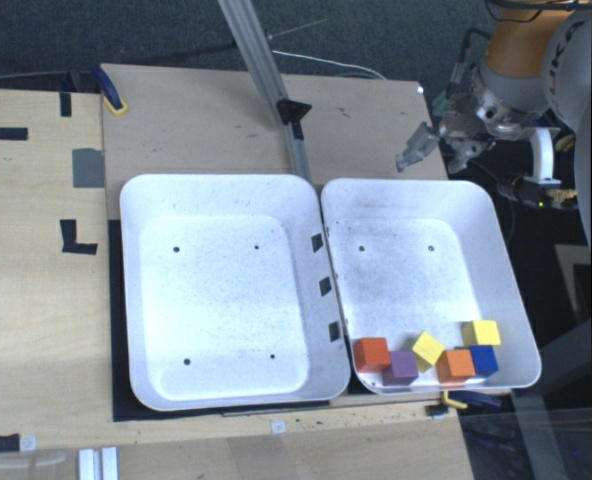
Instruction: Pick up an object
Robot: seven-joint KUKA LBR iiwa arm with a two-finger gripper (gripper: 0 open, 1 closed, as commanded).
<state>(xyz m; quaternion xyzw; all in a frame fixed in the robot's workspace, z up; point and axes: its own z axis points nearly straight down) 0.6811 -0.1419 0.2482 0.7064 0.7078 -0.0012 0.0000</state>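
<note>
Several small blocks lie along the near edge of the right bin (416, 193): an orange block (371, 353), a purple block (403, 367), a yellow block (428, 348), another orange block (455, 365), a blue block (483, 360) and a second yellow block (482, 332). My gripper (418, 151) hangs above the bench just beyond the right bin's far rim, well away from the blocks. Nothing shows between its fingers, which look slightly parted.
The left bin (136, 268) sits beside the right one. A slanted metal pole (261, 63) rises from behind the bins' shared corner. Black clips (324, 286) line the seam between the bins.
</note>
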